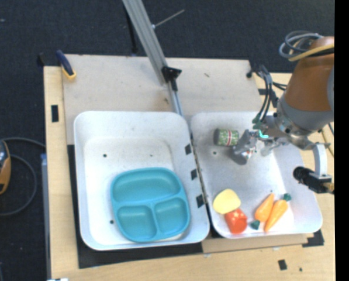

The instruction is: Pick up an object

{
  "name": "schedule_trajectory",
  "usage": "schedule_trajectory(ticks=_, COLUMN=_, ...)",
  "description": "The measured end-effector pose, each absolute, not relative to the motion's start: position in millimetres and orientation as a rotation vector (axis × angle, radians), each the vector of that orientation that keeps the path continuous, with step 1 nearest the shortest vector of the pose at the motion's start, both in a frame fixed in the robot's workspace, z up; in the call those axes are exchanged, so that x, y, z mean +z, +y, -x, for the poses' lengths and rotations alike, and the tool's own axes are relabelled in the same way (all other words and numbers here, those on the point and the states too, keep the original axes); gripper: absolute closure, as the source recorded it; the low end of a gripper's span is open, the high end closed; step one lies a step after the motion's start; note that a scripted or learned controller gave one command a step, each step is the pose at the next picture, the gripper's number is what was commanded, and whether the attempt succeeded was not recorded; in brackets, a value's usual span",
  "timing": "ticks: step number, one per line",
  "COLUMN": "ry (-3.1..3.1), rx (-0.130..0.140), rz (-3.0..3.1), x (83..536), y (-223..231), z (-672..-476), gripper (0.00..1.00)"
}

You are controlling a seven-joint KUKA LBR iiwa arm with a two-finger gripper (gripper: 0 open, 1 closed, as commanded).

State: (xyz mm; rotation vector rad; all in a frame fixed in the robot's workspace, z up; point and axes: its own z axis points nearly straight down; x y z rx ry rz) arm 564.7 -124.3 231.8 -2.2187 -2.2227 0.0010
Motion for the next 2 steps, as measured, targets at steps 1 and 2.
schedule_trajectory(ticks=1, ry=-2.224, rx=-0.001, rz=2.219, x=232.6, y=-124.2, z=-565.2, gripper=0.00)
schedule_trajectory(ticks=2, ry=-2.218, rx=0.006, rz=2.221, x=175.6, y=-128.4, z=-555.5, gripper=0.00)
